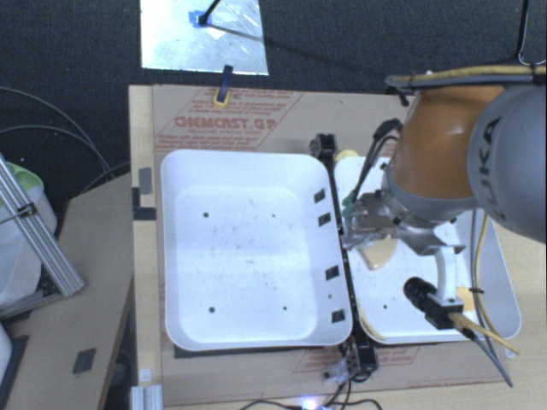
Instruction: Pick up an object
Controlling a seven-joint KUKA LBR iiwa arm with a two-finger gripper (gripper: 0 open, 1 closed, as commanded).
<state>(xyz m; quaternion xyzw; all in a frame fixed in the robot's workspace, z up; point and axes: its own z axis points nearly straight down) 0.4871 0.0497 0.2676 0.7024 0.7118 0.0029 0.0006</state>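
My gripper (366,218) hangs low over the left part of the right white bin (504,314), close to the wall it shares with the left bin. A pale tan object (379,254) shows just below the gripper, partly covered by it; whether it touches the gripper is unclear. A small cream-coloured object (346,156) peeks out at the right bin's far left corner. The grey arm with its orange band (436,143) covers much of the right bin's far half.
The left white bin (248,246) lies beside the right one, with several black clips (325,220) along the shared wall. Both bins rest on a cardboard sheet (231,114). A shiny metal plate (203,24) lies on the floor beyond.
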